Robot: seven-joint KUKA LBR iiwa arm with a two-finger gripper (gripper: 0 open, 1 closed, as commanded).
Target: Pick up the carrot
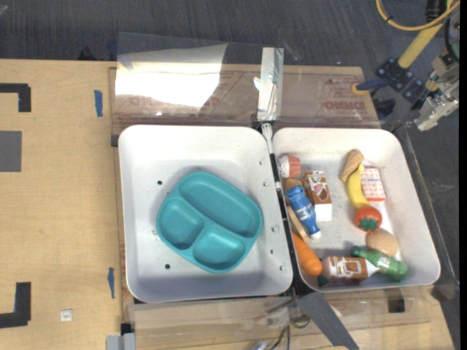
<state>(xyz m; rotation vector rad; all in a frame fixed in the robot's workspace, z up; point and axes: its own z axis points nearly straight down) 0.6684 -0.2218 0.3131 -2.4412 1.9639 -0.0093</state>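
Wooden boards are forming the bench (pixel 51 195) under two white bins lying side by side, with a clear plastic sheet (pixel 171 86) lying behind them. Inside the left bin (pixel 135 268), a teal divided plate (pixel 209 219) is sitting tilted near the middle. Toy food is crowding the right bin (pixel 416 217). The carrot (pixel 307 257) is lying at the near left of it, along the wall beside the left bin, just below a blue bottle (pixel 303 214). A brown carton (pixel 317 188), a banana (pixel 354 188), a tomato (pixel 368 217), a bread roll (pixel 383 243), a green bottle (pixel 381 262) and a brown can (pixel 346 268) are resting nearby. Part of the arm (pixel 438 93) is showing at the top right, well apart from the carrot; whether its gripper is apart or together I cannot tell.
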